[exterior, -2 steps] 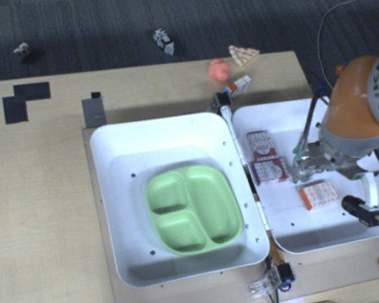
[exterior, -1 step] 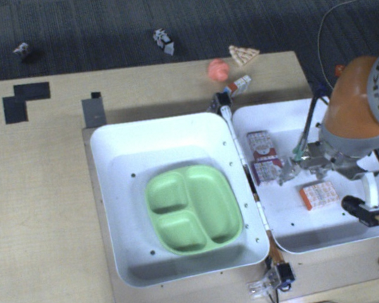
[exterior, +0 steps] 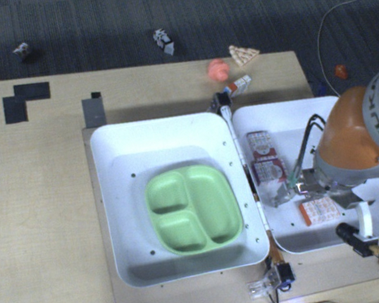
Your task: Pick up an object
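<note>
Tool [exterior: 287, 194] low in right bin [exterior: 353, 103], red packet [exterior: 264, 157] just beside it, finger state unclear

Bench [exterior: 34, 207]: pale wood-look board, matt. Bins [exterior: 121, 193]: smooth white plastic, slight sheen. Divided tray [exterior: 193, 207]: smooth light-green plastic, semi-gloss. Packets [exterior: 264, 157] in the right bin: printed wrapper, probably glossy film. Arm [exterior: 365, 133]: smooth grey casing, glossy orange band. Floor [exterior: 118, 16]: dark, rough, carpet-like

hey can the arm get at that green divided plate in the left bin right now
Probably yes. The green divided plate lies uncovered in the left bin, nothing on top. The gripper hangs over the right bin, beside it.
</note>
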Available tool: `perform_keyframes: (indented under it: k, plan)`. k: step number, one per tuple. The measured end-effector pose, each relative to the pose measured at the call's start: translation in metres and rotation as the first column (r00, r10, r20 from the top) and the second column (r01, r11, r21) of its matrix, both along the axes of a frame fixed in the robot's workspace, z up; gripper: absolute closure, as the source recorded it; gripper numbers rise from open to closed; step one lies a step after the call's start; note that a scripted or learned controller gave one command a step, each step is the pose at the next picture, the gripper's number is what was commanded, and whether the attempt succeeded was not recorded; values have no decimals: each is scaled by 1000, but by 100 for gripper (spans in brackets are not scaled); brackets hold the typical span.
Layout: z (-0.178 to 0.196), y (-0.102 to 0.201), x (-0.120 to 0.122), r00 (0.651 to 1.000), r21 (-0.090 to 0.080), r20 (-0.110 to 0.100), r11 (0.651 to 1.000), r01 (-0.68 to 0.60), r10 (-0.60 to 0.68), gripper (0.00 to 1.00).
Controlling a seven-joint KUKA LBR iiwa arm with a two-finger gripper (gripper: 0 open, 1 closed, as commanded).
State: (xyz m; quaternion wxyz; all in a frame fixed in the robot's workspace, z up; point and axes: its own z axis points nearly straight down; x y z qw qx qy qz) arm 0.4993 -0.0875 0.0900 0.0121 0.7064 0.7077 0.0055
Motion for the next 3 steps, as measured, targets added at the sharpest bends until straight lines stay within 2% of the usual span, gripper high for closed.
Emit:
perform_keyframes:
  k: [1,2,3]
  plan:
    - [9,2,0,1000,5,-3,1000,-2,2,100]
    - [9,2,0,1000,5,-3,1000,-2,2,0]
    - [20,2,2,1000,5,1,1000,-5,5,100]
